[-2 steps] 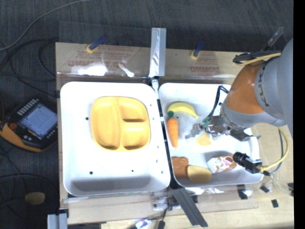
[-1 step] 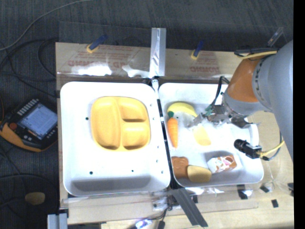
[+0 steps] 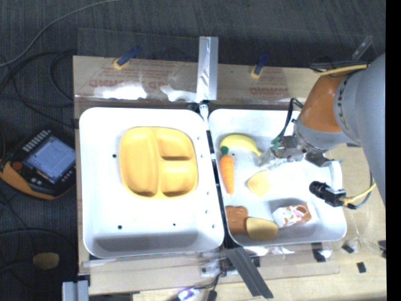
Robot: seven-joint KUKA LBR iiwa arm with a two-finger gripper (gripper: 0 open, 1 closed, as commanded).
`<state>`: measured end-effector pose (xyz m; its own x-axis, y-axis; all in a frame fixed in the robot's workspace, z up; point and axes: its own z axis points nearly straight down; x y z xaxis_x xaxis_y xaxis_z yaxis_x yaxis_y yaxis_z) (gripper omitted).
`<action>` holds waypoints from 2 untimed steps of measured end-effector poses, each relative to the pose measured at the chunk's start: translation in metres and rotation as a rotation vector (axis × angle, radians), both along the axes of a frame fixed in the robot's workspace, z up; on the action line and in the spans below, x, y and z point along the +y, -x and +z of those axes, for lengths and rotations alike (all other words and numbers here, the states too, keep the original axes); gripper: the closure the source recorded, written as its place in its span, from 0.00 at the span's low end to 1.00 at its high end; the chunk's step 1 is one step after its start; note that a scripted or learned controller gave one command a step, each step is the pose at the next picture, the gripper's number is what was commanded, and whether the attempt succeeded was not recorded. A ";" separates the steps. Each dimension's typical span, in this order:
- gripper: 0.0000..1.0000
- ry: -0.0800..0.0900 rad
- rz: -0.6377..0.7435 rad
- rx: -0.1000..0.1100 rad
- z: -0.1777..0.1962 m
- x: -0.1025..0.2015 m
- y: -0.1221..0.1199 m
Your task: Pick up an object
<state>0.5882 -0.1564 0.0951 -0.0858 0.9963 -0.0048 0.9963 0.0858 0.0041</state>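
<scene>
The right bin (image 3: 326, 121) holds several toy foods. A yellow banana (image 3: 240, 144) lies at its upper left with an orange carrot (image 3: 227, 172) just below it. A pale yellow wedge (image 3: 258, 183) sits mid-bin. Along the front wall are a brown piece (image 3: 235, 217), a tan bread-like piece (image 3: 262, 228) and a red-and-white packet (image 3: 292, 214). My gripper (image 3: 273, 157) reaches down from the right, low in the bin, between the banana and the pale wedge and just above the wedge. Nothing shows between its tips.
The left bin (image 3: 100, 218) holds a yellow divided tray (image 3: 158, 160). A metal divider (image 3: 213, 168) separates the bins. A black fitting with cable (image 3: 327, 192) hangs off the arm over the right bin's right side. A handheld pendant (image 3: 39, 163) lies on the floor at left.
</scene>
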 end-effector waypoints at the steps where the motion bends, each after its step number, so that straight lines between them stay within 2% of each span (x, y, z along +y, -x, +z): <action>1: 0.00 0.001 0.000 0.000 0.000 0.000 0.000; 2: 0.00 0.001 0.073 0.006 -0.009 0.031 -0.076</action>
